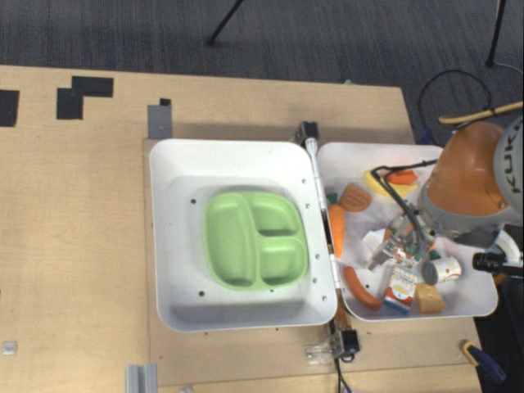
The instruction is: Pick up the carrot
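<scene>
The carrot is a slim orange stick lying lengthwise against the left wall of the right bin. My gripper hangs low over the middle of that bin, a short way right of the carrot and apart from it. It sits among a cluster of small items, and cables and the wrist partly cover it. The grey arm with its orange band comes in from the right and hides the bin's right part.
The left bin holds a green divided plate. In the right bin lie a red sausage, a brown bread-like piece, a yellow item, a small carton, a tan cube and a white cup.
</scene>
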Tool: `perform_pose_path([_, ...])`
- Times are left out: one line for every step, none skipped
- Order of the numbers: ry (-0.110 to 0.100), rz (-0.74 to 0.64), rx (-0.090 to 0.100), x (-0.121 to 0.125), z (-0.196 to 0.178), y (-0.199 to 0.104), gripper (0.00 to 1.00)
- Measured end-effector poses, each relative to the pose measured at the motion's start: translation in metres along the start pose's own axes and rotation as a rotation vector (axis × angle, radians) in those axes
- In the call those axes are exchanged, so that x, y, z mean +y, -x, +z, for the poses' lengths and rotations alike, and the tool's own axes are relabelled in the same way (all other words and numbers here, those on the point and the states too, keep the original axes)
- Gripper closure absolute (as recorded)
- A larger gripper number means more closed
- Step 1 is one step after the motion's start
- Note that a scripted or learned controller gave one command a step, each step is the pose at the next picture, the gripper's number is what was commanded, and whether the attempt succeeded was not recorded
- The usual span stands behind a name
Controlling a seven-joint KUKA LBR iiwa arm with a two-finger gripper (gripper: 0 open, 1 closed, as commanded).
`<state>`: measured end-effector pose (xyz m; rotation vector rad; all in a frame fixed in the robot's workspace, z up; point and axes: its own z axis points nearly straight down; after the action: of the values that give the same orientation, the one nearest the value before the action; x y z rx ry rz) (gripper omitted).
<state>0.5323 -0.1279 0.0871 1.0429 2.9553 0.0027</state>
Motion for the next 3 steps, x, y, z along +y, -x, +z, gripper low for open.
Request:
perform_pose_path([-0.006,-0.143,0.013,0.023,0.000,0.107,0.00])
perform_pose_path([0.000,-0.394,0.002,0.031,0.001,0.065,0.00])
perform_pose_path([-0.001,-0.761,0.004,-0.040,-0.001,0.052,0.00])
